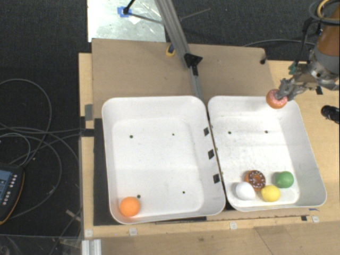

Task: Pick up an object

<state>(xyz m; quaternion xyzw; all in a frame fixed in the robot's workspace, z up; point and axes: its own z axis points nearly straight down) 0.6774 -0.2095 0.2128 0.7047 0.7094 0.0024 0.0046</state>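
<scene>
Two shallow white bins side by side on a wooden desk (159, 68), seen from above at a slant. Grey arm (325, 47) reaching in from 3 o'clock, with the jaws (287, 91) hanging over the far right corner of the right bin (249, 142). Closed on a pink, doughnut-shaped toy (276, 99), held between the fingers just above the bin's rim at about 1 o'clock of that bin.

At the near edge of the right bin, around 5 o'clock, a tight cluster: white ball (245, 190), brown doughnut with sprinkles (256, 179) touching it from behind, yellow ball (270, 193) just beside, green ball (285, 179) at the right end. Well apart from the held toy.

In the left bin (154, 142), an orange ball (129, 206) alone in the near left corner, at 7 o'clock. Black clips (211, 154) along the seam between the two bins. Metal pole (172, 23) slanting across the desk at 12 o'clock. Cables (32, 132) on the dark floor at 9 o'clock.
</scene>
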